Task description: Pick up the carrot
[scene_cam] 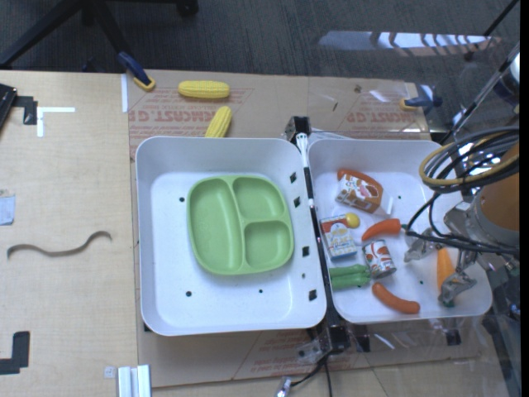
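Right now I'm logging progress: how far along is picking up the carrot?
Done: the arm is over the right bin, gripper low beside the carrot. In hand: nothing clearly; the carrot seems to lie on the bin floor. Left: grasp it and lift.

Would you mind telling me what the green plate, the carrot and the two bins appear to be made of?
The plate looks like moulded plastic with a matte finish: even light green colour, rounded dividers. The carrot seems to be toy plastic, smooth and uniformly orange, though it is partly hidden by the gripper. The bins look like thin white plastic with a soft sheen and rounded corners.
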Available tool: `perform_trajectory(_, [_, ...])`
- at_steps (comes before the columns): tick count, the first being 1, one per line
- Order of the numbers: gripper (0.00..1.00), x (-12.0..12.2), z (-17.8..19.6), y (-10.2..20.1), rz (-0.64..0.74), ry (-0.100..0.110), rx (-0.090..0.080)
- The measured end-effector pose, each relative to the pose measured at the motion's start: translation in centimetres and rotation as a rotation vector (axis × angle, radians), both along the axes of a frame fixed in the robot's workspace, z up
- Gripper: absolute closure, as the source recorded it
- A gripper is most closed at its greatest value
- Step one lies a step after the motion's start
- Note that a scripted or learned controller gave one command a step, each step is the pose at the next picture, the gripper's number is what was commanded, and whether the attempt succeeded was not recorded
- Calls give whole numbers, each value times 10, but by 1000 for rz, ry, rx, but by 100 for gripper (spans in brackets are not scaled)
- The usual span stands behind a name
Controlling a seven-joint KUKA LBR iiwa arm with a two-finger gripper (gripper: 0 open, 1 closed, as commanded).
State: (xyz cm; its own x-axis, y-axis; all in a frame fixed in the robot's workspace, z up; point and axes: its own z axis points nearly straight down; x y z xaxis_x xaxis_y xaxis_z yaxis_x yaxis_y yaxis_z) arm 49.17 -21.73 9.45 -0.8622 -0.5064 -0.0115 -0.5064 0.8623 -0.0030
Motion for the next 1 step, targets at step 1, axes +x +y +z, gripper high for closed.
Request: perform_trajectory(1, [0, -1, 0, -1, -32, -3, 0])
